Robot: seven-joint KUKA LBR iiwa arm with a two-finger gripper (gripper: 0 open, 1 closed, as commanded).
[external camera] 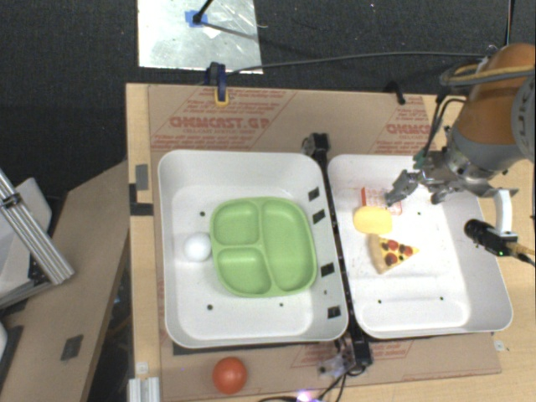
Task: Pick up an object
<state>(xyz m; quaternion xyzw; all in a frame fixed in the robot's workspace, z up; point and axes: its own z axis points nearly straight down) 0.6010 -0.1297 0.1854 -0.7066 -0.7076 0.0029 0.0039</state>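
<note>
- Yellow lemon-like toy [372,219] sat near the right bin's [477,308] far-left corner, touching a pizza slice [392,253].
- The jaws [416,188] hung just beside it, fingers apart, gripping nothing.
- Green divided tray [262,246] and white ball [198,248] filled the left bin [251,167].
- Orange ball [229,374] lay at the tabletop's near edge.

Red-and-white item [371,198] partly behind yellow piece [373,220]

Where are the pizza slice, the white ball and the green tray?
pizza slice [392,253]: camera view, middle of its topping.
white ball [198,248]: camera view, its centre.
green tray [261,245]: camera view, central divider ridge.
</note>
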